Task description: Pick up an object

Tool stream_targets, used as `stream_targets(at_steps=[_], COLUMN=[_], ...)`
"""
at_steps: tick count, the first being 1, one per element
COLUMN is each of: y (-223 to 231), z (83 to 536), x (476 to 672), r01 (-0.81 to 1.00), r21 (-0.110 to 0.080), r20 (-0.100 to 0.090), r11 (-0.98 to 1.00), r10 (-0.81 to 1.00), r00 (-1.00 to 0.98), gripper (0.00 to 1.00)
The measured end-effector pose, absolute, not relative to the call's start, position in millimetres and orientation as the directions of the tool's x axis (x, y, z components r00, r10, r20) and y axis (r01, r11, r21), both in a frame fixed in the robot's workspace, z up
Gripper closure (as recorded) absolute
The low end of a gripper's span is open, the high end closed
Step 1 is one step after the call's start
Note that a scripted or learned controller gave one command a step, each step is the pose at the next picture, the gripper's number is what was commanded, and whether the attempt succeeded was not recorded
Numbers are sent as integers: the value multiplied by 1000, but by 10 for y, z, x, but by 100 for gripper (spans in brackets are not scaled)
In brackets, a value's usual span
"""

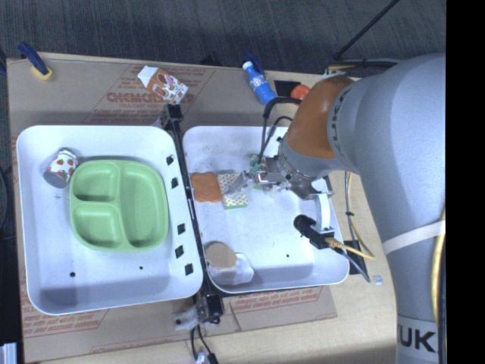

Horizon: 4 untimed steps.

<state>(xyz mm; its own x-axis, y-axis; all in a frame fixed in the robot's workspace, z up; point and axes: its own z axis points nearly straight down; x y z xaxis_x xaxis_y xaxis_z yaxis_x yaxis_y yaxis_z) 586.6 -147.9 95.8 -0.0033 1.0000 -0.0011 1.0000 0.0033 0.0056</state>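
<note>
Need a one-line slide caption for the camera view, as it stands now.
Arm reaches into the right bin, gripper beside an orange object and patterned packet; green tray lies in the left bin.

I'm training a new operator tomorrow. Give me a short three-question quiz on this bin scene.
1. True or false: the green tray lies in the right bin.
2. What lies right beside the orange object? A) the patterned packet B) the cup C) the blue bottle
3. Fill in: the gripper hangs over the ____ bin.

Key: 1 false, it lies in the left bin; 2 A; 3 right.
</note>
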Motion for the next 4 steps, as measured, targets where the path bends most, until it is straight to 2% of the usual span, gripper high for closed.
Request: stream_targets(at_steps=[1, 2, 3, 4], y=[-1307, -1405, -1909, -1903], z=[1283, 959, 970, 1085], x=[6573, 5727, 6598, 6609], r01=[1000, 1000, 1000, 1000], r21=[2, 6, 9, 10], r20=[0, 0, -2, -3], r11=[5, 4, 7, 13], r10=[1000, 1000, 1000, 1000], r00=[-5, -4, -7, -13], gripper=[0, 0, 0, 100])
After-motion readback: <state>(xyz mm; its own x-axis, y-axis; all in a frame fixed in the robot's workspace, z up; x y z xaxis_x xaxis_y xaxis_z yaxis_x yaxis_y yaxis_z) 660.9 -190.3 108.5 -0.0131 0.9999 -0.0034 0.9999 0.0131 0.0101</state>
